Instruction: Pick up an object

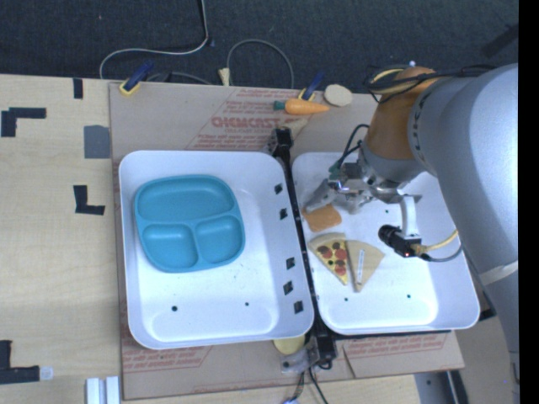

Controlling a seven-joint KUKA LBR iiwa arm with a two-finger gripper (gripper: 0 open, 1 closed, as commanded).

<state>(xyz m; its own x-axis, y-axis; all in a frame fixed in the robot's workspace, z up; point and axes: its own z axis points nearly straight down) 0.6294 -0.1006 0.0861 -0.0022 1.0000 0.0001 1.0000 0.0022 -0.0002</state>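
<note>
**Gripper low over the right bin's toys**

Nearest, the right bin [421,310] holds a pizza slice [344,257], a tan wedge with red and dark toppings, lying flat; just beyond it sits a small orange-brown bread piece [322,218]; the gripper [324,197] hangs right above that piece, though whether it is open or closed I cannot tell; the left bin [152,310] carries a blue divided plate [189,223]; farther off, a toy carrot [305,106] rests on cardboard.
</note>
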